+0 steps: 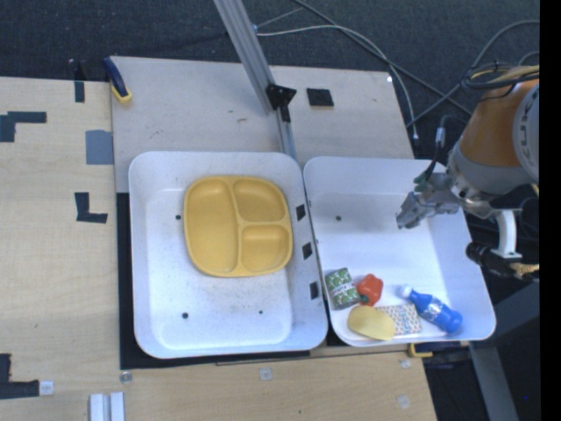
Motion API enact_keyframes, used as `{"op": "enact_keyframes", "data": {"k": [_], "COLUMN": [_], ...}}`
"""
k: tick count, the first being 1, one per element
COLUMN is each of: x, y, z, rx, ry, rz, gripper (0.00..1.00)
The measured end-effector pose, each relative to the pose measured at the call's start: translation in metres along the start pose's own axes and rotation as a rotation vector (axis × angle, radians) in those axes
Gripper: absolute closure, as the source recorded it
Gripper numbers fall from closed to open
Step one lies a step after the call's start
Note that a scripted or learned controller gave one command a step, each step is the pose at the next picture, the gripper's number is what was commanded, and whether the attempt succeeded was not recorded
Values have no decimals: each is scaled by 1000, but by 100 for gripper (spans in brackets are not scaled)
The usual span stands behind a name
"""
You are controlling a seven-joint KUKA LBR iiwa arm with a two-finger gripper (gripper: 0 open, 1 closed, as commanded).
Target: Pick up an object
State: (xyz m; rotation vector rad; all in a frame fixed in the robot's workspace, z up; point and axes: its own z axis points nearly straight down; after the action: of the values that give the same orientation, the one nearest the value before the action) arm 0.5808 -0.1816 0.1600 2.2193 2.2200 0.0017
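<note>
Over the right bin (386, 178), the gripper (410, 216) hangs near the back wall, well apart from the clutter at the front: a green packet (340, 286), a red piece (371, 288), a blue bottle (436, 311) and a yellow lump (372, 324). Whether the jaws are spread or closed, I cannot tell. The 4 things sit tight together, so a descent could nudge neighbours or pinch 2. The yellow tray (237, 225) fills the left bin (145, 261).

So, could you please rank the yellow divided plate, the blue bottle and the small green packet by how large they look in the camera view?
1. yellow divided plate, by far the largest
2. blue bottle
3. green packet, only slightly smaller than the bottle, so that order is unsure
</note>
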Motion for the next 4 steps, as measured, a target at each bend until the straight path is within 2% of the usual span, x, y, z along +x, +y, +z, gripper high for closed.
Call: {"op": "enact_keyframes", "data": {"k": [1,2,3,4], "x": [-1,0,49,112], "y": [-9,-8,-9,-12], "z": [-53,-106,-109,-106], "rx": [0,-2,3,4], "ry": [0,-1,2,2], "rz": [-1,-1,-6,-6], "gripper": [100,100,100,100]}}
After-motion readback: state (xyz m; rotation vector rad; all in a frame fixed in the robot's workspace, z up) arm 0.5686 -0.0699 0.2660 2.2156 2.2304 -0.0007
